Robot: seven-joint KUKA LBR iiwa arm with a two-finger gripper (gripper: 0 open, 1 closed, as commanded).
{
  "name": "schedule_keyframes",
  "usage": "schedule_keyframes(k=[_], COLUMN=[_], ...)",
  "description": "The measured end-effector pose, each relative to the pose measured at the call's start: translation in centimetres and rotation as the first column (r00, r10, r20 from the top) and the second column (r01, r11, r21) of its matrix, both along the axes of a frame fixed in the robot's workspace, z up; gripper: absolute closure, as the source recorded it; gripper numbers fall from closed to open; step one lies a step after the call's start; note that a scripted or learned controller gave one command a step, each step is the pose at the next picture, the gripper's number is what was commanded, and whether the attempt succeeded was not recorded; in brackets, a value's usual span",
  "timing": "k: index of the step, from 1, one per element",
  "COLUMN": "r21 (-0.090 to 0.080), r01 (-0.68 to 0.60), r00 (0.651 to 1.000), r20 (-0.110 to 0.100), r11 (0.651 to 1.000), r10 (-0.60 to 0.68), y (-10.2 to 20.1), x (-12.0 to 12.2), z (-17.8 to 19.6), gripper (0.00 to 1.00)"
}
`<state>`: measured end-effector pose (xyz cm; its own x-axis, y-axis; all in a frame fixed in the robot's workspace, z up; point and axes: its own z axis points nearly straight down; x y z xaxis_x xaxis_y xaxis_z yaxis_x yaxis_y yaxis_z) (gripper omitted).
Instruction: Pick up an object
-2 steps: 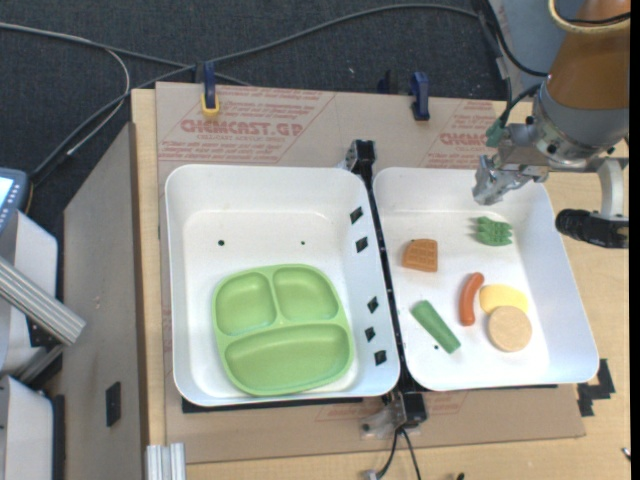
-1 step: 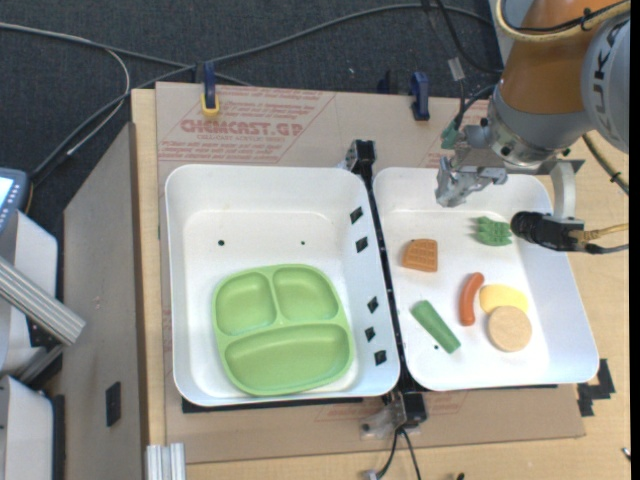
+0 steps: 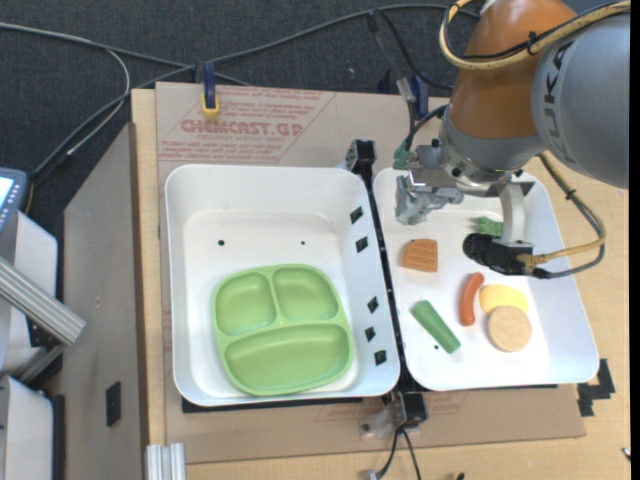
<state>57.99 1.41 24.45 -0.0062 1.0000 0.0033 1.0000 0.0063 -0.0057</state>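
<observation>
Nearby: waffle piece [image 3: 421, 256], sausage [image 3: 469, 298], green stick [image 3: 436, 326], round cracker [image 3: 509, 328]; fingers [image 3: 414, 206] state unclear.

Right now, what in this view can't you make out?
- Hand: whether it is open or shut, since the wrist above masks it.
- Green item in the right bin: partly hidden behind a grey post.
- Arm: cut off by the view's top and right edges.
</observation>
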Motion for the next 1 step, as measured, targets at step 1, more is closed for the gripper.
schedule_keyframes(k=[1], r21=[0.0], r01=[-0.001], r00=[1.0], r20=[0.001], r11=[1.0], r10=[0.001], y=[6.37], x=[-1.32], z=[-0.49], gripper=[1.0])
